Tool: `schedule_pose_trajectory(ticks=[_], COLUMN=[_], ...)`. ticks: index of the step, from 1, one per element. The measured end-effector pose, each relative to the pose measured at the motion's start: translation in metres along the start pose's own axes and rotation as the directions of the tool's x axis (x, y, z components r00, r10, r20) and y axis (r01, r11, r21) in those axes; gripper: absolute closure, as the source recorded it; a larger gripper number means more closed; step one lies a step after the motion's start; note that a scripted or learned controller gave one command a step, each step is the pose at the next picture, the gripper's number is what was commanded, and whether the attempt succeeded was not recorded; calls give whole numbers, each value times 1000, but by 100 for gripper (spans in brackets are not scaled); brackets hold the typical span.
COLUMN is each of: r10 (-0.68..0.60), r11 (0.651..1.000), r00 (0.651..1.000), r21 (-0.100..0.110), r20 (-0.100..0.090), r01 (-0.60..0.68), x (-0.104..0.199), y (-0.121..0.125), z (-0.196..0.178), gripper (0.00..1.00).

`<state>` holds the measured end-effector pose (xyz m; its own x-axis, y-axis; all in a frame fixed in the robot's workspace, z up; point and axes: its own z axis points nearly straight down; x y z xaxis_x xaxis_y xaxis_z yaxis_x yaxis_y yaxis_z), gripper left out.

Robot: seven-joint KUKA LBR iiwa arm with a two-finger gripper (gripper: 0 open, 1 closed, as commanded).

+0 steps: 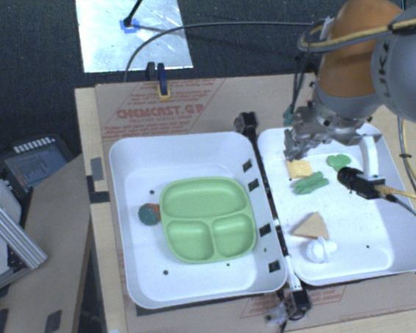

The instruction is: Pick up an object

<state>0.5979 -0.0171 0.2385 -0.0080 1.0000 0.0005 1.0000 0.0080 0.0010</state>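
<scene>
gripper (294, 145) is seen low near the far-left rim of the right bin (394, 253), just above a yellow piece (299, 169) (how far open, and whether anything is held, cannot be told). a green pod (309, 183) is laid just beside that piece. a tan wedge (310, 225) and a white piece (320, 250) are set by the left rim; bare floor is left at front right.

Red letters on the brown board (186, 98) spell CHEMCAST GP; more red print along its front edge, unreadable.
</scene>
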Motion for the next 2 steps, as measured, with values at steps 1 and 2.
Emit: schedule_pose_trajectory(ticks=[1, 2], r10=[-2, -2], r11=[1000, 1000], r00=[1000, 1000], r21=[1, 0], r20=[-1, -2], r01=[2, 2], x=[59, 112], y=[-9, -14], z=[1, -3], gripper=[100, 100])
